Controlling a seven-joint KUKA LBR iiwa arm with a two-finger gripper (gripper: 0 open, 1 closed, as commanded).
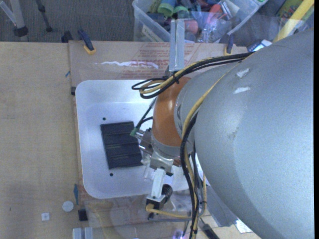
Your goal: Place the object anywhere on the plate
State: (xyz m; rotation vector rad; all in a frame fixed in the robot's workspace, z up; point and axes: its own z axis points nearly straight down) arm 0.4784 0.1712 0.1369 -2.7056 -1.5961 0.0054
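One black block (121, 144), lengthwise near-to-far

A clear tub of toys (199, 9) is sitting well above the pincer (141, 142); a grey disc (68, 206) is lying far below-left.

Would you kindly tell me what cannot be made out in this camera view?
- White bin: its right part lies under the arm in the camera view.
- Black slab: right edge tucked behind the wrist.
- Clear tub: cut off by the top edge, contents too jumbled to name.
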